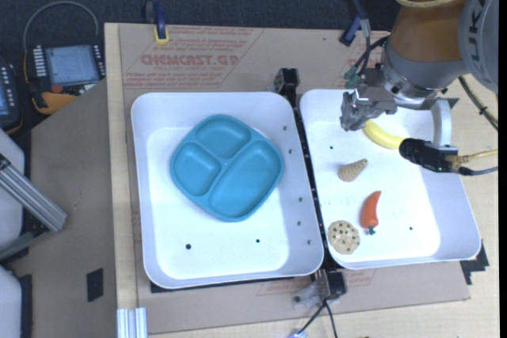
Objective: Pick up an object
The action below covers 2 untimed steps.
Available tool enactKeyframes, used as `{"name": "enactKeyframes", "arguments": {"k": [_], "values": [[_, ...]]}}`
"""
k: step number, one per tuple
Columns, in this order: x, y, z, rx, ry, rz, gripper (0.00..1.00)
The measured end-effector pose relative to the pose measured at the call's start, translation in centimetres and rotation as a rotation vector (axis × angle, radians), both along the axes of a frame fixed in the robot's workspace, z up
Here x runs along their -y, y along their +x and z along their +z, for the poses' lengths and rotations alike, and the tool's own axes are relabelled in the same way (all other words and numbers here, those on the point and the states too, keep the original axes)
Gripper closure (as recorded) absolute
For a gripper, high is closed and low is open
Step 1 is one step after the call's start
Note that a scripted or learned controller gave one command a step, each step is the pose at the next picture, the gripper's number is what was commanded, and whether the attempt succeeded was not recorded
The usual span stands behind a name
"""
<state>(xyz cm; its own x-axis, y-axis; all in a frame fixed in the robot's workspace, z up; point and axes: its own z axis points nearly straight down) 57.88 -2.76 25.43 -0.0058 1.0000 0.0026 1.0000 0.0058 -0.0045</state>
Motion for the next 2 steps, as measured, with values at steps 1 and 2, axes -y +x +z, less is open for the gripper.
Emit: {"name": "enactKeyframes", "arguments": {"k": [1, 2], "values": [[-5.7, -1.1, 0.3, 0.002, -0.001, 0.0, 1.0], [-11.4, -1.8, 0.2, 0.002, 0.0, 0.001, 1.0]]}}
